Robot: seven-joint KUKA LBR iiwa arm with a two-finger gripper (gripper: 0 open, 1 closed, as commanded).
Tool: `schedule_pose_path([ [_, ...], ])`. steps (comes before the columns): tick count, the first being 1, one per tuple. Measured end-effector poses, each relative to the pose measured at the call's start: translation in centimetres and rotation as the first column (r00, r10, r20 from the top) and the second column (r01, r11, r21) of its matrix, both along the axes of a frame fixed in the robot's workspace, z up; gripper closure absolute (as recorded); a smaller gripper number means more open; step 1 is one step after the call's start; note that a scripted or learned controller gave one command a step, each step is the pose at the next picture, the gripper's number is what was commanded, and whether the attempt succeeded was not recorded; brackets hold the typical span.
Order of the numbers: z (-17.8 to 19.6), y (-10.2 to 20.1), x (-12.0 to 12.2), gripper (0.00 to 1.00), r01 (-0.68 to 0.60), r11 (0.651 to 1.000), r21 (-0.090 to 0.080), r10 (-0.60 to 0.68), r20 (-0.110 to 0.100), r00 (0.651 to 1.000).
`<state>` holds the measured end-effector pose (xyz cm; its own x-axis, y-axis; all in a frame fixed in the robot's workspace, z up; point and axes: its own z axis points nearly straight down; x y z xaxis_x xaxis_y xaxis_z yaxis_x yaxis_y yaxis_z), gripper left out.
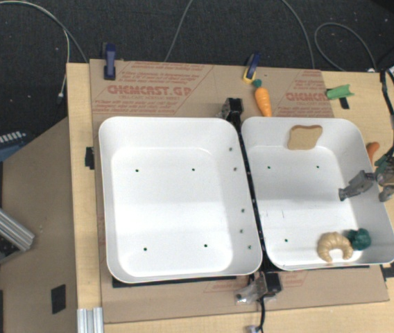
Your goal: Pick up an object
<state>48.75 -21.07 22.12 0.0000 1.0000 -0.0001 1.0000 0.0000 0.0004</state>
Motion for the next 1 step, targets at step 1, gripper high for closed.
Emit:
schedule_pose_path([
  [1,-14.15,-1.28,0.51,0.0,0.001,1.0,0.003,-0.001,-0.008,1.0],
])
